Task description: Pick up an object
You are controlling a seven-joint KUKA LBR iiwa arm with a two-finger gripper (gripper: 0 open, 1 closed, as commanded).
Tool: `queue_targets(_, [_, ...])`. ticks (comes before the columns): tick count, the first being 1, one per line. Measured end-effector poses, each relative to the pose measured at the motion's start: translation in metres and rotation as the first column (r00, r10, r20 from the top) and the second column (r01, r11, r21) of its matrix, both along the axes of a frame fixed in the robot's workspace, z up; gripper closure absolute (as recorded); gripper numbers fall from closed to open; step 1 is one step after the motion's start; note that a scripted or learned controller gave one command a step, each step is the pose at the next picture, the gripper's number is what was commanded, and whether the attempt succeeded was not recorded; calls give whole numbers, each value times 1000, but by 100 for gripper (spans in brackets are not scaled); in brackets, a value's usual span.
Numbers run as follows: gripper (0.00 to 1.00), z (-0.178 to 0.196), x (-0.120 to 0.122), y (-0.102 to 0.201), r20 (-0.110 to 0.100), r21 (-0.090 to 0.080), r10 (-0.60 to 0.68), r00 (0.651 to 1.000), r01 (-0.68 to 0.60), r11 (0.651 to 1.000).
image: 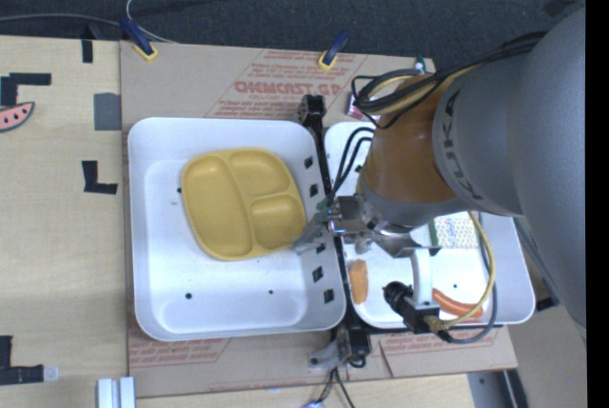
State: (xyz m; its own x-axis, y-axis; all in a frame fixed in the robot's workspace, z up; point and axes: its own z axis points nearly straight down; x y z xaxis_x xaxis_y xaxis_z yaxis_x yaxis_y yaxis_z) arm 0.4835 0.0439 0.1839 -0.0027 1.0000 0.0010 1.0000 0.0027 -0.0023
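Yellow and three-welled, the divided plate (pixel 242 203) lies flat in the left bin (pixel 157 235), and we judge the gripper (pixel 319 230) sits at its right rim to catch that thin edge, grip state undeterminable.

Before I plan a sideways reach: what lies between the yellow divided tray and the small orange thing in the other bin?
In the camera view, the bins' adjoining walls separate the yellow tray from the orange piece.
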Motion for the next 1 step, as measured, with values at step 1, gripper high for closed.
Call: queue_targets(1, [0,0,0,-64,1,-2,-4,1000,4,1000])
